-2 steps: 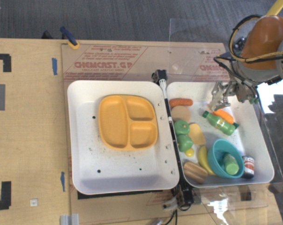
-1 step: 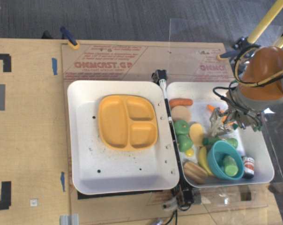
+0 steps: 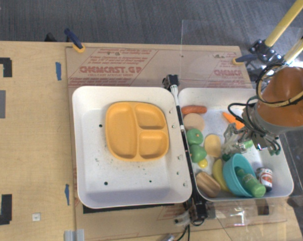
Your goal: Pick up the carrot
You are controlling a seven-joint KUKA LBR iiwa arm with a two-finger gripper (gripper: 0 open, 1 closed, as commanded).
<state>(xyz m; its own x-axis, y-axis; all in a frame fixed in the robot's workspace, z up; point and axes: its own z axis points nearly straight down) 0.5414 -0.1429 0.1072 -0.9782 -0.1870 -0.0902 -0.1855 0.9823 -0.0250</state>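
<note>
The carrot (image 3: pixel 230 117) is a small orange piece lying in the right bin (image 3: pixel 287 187), near its far middle. Only its left end shows, since the gripper's body covers the rest. My gripper (image 3: pixel 236 138) hangs low over the bin just in front of the carrot, among the crowded items, below the arm's orange band (image 3: pixel 287 97). Nothing can be made out in its grasp.
The right bin also holds a red sausage (image 3: pixel 194 109), a beige lump (image 3: pixel 194 121), green vegetables (image 3: pixel 195 137), a lemon (image 3: pixel 212 144), a banana (image 3: pixel 219 173), a bread roll (image 3: pixel 207 184), a teal bowl (image 3: pixel 234 170) with a green bottle (image 3: pixel 252 183), and a small can (image 3: pixel 265 176). A yellow divided plate (image 3: pixel 137 130) lies in the left bin (image 3: pixel 91 185).
</note>
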